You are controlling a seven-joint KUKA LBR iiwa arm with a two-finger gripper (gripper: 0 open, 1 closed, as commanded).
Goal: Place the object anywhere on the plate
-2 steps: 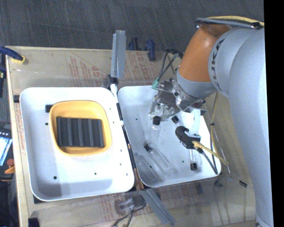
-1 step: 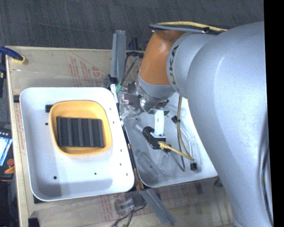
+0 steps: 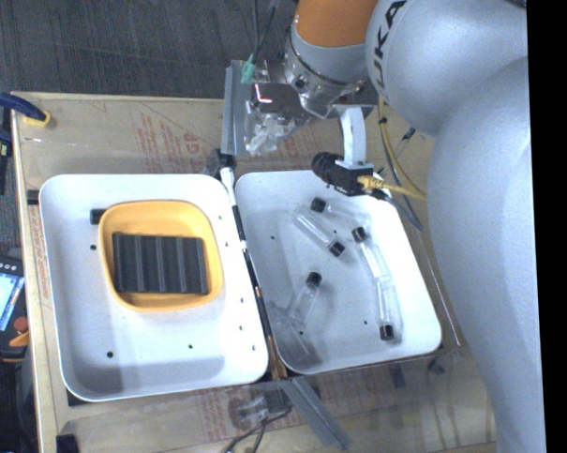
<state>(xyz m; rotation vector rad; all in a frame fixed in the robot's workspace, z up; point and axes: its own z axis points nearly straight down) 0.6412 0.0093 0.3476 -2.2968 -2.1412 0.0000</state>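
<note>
Plywood desk (image 3: 120, 134) carries two white bins: left bin (image 3: 73, 352) holds the yellow plate (image 3: 156, 217); clear tubes (image 3: 375, 273) lie loose in the right bin (image 3: 419, 328), unpicked; end effector (image 3: 265, 128) hangs behind, state unclear

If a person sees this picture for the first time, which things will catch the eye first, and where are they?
The large grey arm with its orange band fills the right side, its hand beyond the bins' far edge. In the left bin lies a yellow plate bearing a dark ribbed insert. The right bin holds several clear tubes with black caps, scattered.
</note>
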